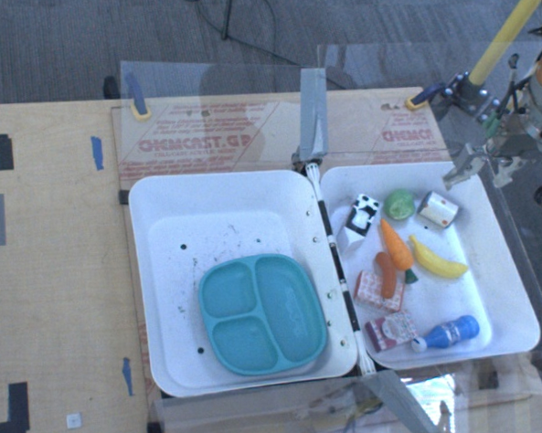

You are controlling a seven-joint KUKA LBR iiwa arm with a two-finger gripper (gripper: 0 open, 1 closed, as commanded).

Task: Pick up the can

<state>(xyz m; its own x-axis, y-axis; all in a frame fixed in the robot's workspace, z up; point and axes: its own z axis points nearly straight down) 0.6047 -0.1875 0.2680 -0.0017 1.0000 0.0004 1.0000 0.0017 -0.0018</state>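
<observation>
Trouble is most likely to come from the can (438,210) itself: it lies on its side near the far corner of the right bin (520,326), just below and left of the pincer (476,162) as the camera sees it. A round body lying flat could roll away if the pincer touches one side first. The bin's wall, almost under the pincer, leaves little room on that side, so a descent might catch the rim. The green ball (399,204) sits just beyond the can, further left from the pincer, and could be nudged or taken by mistake. The banana (438,258) lies nearer the camera than the can and could foul a low approach. Whether the pincer is open or closed I cannot tell; it hangs over the bin's far right corner with nothing visibly in it.

Both bins are smooth white plastic, which I judge slippery. The left bin (142,202), well to the pincer's left, holds a teal divided plate (261,312) and some dark specks. They rest on a pale wooden counter (54,270), and grey carpet (58,32) with a cable lies behind the pincer
</observation>
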